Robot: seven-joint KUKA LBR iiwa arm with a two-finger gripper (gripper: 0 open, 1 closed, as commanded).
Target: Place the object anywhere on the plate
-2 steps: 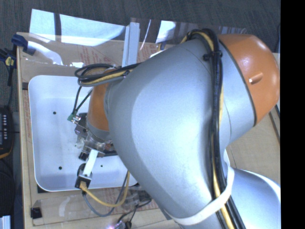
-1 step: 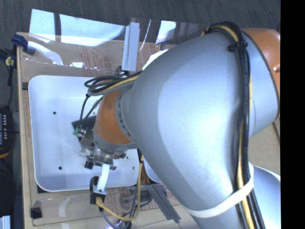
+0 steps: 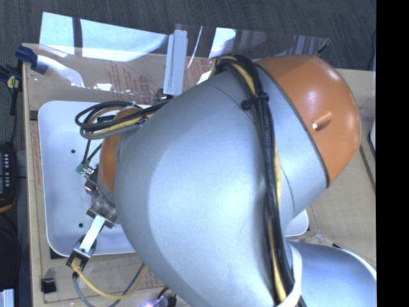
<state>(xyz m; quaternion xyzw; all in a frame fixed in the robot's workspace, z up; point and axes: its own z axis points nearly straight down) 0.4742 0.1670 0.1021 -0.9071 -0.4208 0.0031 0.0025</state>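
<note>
Grey arm [image 3: 211, 197] covers most of bench | left white bin [image 3: 57, 171] partly visible | gripper state: cannot tell

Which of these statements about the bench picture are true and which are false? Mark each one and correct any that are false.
1. The arm covers most of the view. True.
2. The arm's band is blue. False: it is orange.
3. A bundle of black and yellow cables loops over the left white bin. True.
4. The left bin is red. False: it is white.
5. Cables run along the grey arm housing, held by a tie. True.
6. The bench stands on a bare wooden floor. False: the floor behind it looks like dark carpet.
</note>
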